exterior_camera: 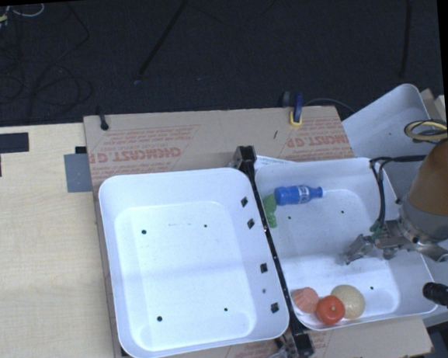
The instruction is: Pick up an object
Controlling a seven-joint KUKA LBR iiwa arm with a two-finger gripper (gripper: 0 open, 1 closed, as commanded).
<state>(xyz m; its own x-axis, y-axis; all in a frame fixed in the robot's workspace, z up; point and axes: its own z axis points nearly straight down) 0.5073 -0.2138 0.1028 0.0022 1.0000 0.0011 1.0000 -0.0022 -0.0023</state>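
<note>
On the tabletop, the arm reaches low into the right bin, jaws spread, holding nothing, below the blue bottle.

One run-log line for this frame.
gripper: low in right bin, holding nothing | blue bottle: far side, lying | red ball: near edge | left bin

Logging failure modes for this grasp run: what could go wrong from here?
1. The gripper sits over bare floor of the right white bin, between the objects; closing here would likely grab nothing.
2. The round red object, cream ball and pale pink piece crowd the near corner; fingers could hit the wall or push neighbours.
3. The blue plastic bottle lies on its side and may roll.
</note>
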